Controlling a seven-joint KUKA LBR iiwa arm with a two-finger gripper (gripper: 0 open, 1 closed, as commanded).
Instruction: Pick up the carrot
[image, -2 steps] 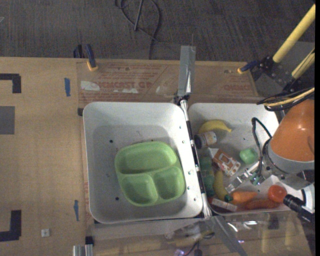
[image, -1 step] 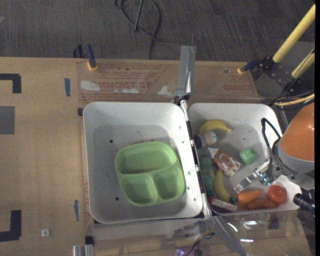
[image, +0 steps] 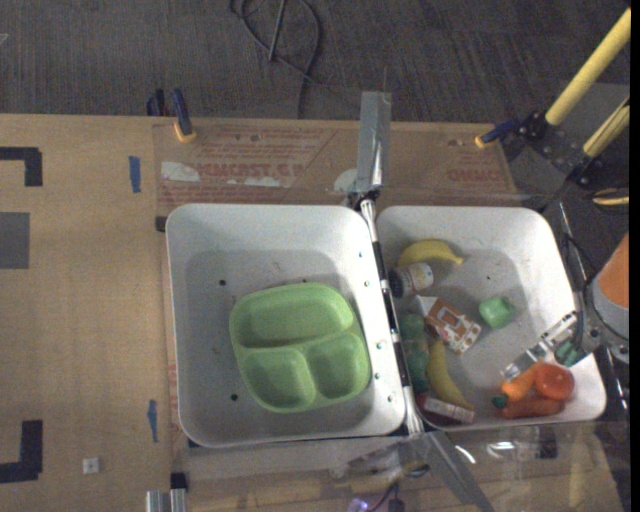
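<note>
Low over the right bin (image: 520, 225), the end effector (image: 540, 352) hovers just above the carrot (image: 528, 405).

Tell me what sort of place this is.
Probably a robotics lab bench: two white bins sit taped to a cardboard-covered bench, toy food such as a carrot fills one, and cables trail across the floor.

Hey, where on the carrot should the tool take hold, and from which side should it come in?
Probably the carrot's orange body near its middle, coming from above. It lies flat along the right bin's near wall, with an orange round thing touching its far side, so side approaches look blocked. The fingers would best straddle its narrow width. The tool is just beyond it.
</note>
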